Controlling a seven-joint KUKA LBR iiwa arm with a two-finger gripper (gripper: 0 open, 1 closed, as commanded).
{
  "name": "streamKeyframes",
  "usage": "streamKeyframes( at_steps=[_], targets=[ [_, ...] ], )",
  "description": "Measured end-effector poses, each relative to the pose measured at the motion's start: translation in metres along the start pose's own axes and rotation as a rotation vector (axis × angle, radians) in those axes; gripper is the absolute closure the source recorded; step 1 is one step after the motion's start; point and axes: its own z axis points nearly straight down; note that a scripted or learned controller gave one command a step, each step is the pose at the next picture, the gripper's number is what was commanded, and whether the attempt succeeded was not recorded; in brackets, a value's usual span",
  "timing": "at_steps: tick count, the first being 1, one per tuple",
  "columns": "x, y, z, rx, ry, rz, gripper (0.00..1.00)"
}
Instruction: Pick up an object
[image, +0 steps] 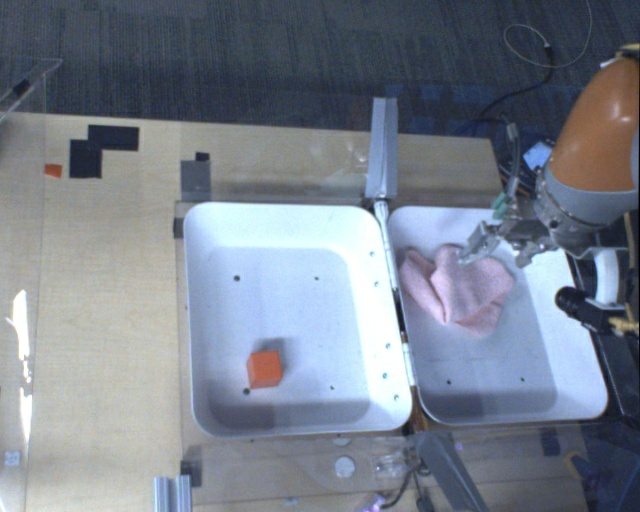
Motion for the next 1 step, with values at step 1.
streamKeyframes(
  at_steps=[1],
  targets=[
    [-0.0162, -0.0068, 0.1477, -0.007, -0.001, -0.166, 0.00]
  ],
)
